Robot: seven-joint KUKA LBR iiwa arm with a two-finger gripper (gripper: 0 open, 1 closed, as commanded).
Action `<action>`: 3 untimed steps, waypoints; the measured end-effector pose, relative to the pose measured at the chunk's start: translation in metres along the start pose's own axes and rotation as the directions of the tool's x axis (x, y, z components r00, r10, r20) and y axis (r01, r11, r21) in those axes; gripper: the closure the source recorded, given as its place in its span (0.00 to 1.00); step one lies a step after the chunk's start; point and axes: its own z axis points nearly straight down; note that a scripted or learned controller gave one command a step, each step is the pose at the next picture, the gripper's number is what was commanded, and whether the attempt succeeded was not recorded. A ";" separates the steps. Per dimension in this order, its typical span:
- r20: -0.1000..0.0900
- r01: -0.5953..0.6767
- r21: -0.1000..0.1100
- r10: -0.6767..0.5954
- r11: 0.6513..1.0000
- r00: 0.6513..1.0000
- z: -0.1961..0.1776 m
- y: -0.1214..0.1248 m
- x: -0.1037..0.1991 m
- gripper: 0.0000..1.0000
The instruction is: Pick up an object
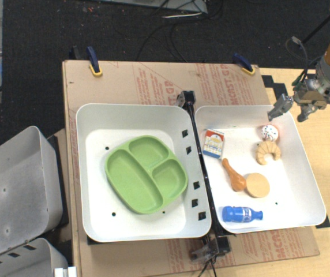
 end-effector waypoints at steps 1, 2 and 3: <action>-0.002 0.002 0.005 -0.002 1.000 1.000 0.058 0.006 0.008 0.00; 0.000 -0.001 0.002 0.001 1.000 1.000 0.107 0.011 0.000 0.00; 0.000 0.002 0.002 -0.002 1.000 1.000 0.145 0.011 0.001 0.00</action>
